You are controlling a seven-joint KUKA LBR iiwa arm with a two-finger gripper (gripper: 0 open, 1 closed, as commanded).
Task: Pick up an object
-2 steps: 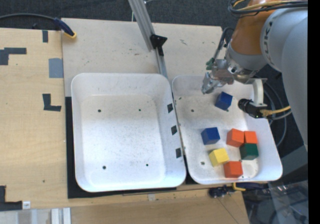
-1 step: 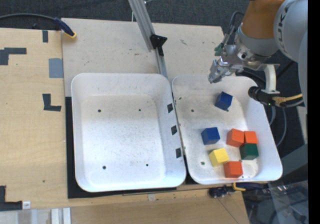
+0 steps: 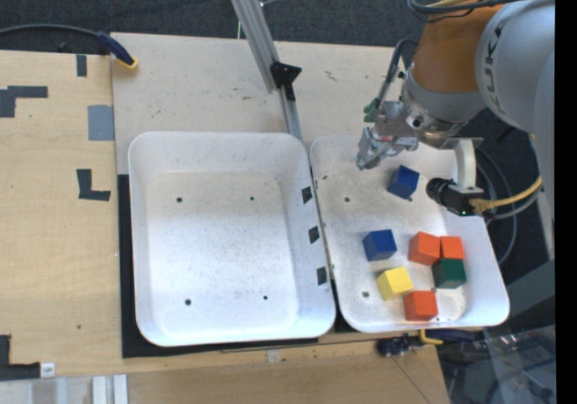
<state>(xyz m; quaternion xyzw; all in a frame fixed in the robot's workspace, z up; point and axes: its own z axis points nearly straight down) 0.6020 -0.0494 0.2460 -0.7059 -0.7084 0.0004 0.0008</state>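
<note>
Looking left to right: the left bin has no blocks, they're all in the right bin. The claw hangs over that bin's top left part. Can't tell how it's set, too blurry, and nothing visible in it. Nearest pick is the blue cube, just right of the claw and a bit nearer the camera, sitting tilted. Only writing I can spot is a partial "KU" on the arm.

The grey arm reaches in from the right, bent downward. Its orange band sits above the wrist. The gripper hangs low.
</note>
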